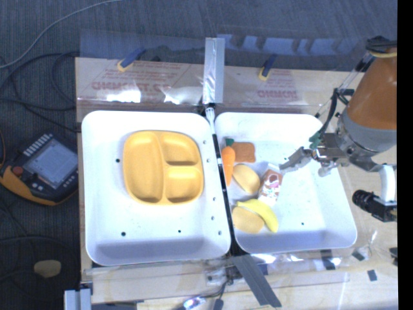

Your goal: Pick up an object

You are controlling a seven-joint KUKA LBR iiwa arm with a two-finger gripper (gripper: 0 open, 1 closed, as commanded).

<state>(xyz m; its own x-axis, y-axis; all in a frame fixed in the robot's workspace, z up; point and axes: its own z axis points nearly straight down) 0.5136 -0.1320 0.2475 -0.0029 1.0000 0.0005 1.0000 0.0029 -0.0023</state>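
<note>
Food items were clustered at the right bin's (335, 231) left side: carrot (228, 163), orange block (244, 152), round bun (246, 179), small carton (271, 186), banana (263, 214) over another yellow piece (245, 219). Jaws (295, 161) were seen just right of the carton, above the bin floor, nothing between them; apart or together could not be told. Yellow tray (162, 166) was seated in the left bin (103, 231).

Floor: dark blue-grey carpet (77, 18), filling the upper and left frame. Thin white cable (71, 15) across upper left; dark cables at left. Handheld control pendant (40, 168) at middle left. Bench: pale board top (155, 82), film-covered, glare along its upper edge.
</note>
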